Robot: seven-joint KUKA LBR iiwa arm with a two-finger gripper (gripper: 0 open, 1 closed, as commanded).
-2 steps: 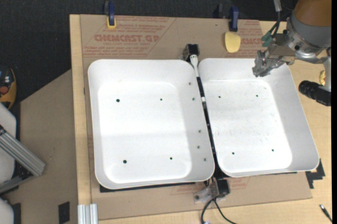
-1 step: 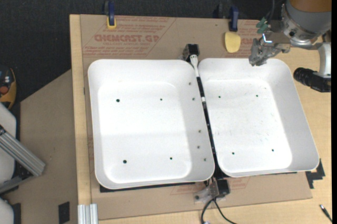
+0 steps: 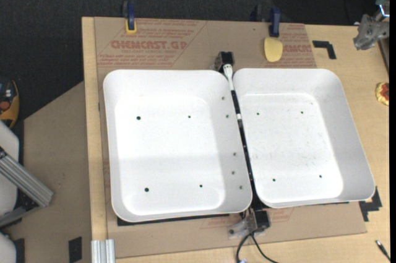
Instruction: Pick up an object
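Note:
Two shallow white bins lie side by side on a brown board. The left bin [image 3: 110, 132] shows a bare white floor with a few small dark dots, and so does the right bin [image 3: 354, 132]. A small pale yellow object [image 3: 273, 49] rests on the board just behind the right bin, outside it. At the right edge of the view, beside the right bin, a small red and yellow thing [image 3: 383, 92] is partly cut off.
Blue clamps [image 3: 129, 10] [image 3: 274, 19] hold the board's far edge. A black hinge strip [image 3: 238, 125] runs between the bins, with a cable [image 3: 250, 237] at its near end. A grey metal part [image 3: 370, 33] sits at the upper right, and aluminium framing [image 3: 25, 181] at the left.

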